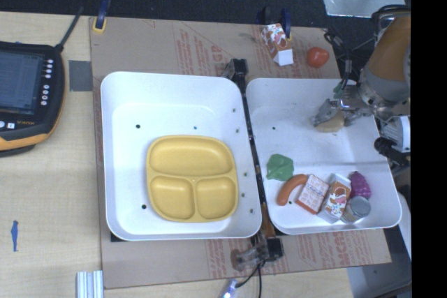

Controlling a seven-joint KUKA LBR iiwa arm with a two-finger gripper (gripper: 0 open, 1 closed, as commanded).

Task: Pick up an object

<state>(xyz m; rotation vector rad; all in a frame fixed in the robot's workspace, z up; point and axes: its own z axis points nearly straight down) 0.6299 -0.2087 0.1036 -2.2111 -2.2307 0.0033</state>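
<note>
**Arm low over a tan object in the right bin**

Nearest the camera, along the front wall of the right bin (391, 220), a cluster of small items lies packed together: an orange sausage-shaped piece (290, 189), two small printed cartons (313, 193) and (338, 197), a grey can (358, 209) and a purple piece (360, 184). Just behind them sits a green leafy piece (280, 166). The left bin (115, 150) carries a yellow divided tray (191, 177), lying flat.

Farther back in the right bin, the gripper (340, 110) is down near the bin floor, right at a tan, lumpy object (328, 123). The metal fingers appear to straddle or touch the top of this object, but they are small and partly blurred, so whether they are spread or clenched around it cannot be told, and no grasp can be claimed.

By my reading, the step in hand is the grasp attempt on the tan object. The next move calls for a firm closing on it, then a straight lift clear of the bin floor; the object's irregular shape could let it slip.

Beyond the bins, on the tabletop (42, 206), stand a small carton (278, 42) and a red round piece (318, 56), well apart from the gripper.
</note>
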